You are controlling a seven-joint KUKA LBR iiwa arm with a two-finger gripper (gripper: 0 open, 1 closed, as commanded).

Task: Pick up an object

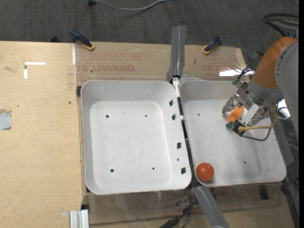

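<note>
In the right bin (266,175), my gripper (239,115) hangs low over the upper right part of the floor. A small orange object (236,112) with a green end (231,125) sits between its fingers, and the fingers are shut on it. An orange-red ball (204,171) lies loose at the bin's near left corner, well away from the gripper.
The left bin (90,141) stands beside the right one, with a grey divider (179,113) between them. The arm's grey body with its orange band (275,61) leans over the right bin's far right rim. Cables (259,136) dangle below the wrist.
</note>
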